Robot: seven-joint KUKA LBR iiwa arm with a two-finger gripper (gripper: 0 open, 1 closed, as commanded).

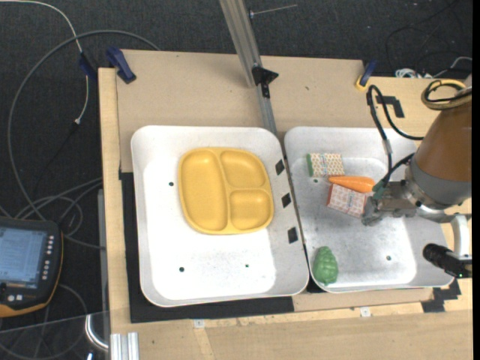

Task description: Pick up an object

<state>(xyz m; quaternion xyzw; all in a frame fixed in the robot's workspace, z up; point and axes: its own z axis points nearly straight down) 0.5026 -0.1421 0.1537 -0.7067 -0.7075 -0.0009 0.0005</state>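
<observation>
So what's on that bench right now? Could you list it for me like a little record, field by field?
left bin: holds a yellow divided plate
right bin: holds a carrot, two small patterned boxes, and a green leafy item
carrot position: between the two boxes, touching or nearly so
green item position: near front left corner of right bin
gripper: low in right bin, beside the lower box and carrot tip
held object: none visible
</observation>
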